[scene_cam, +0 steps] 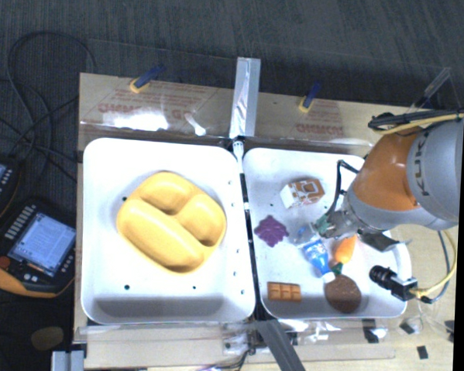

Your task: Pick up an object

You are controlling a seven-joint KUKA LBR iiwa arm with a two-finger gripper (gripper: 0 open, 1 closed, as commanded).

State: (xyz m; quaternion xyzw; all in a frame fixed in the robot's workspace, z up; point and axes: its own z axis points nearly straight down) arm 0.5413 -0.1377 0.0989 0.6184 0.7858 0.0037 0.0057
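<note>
The arm reaches over the right bin (249, 220), with the claw (328, 225) low among the small items: a blue packet (315, 255) just beside it, an orange piece (343, 249), a purple piece (271, 230), a boxed snack (303, 192), a brown bar (284, 291) and a brown ball (343, 294). Claw state cannot be determined. No item is seen lifted; judged at the approach stage, grasp and lift outstanding. The left bin (95, 290) holds a large yellow object (170, 220).

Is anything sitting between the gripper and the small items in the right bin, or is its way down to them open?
Nothing visible blocks it. The gripper hangs low inside the right bin, right beside the blue packet and the orange piece. The purple piece lies apart to the view's left, with bare bin floor between.
</note>
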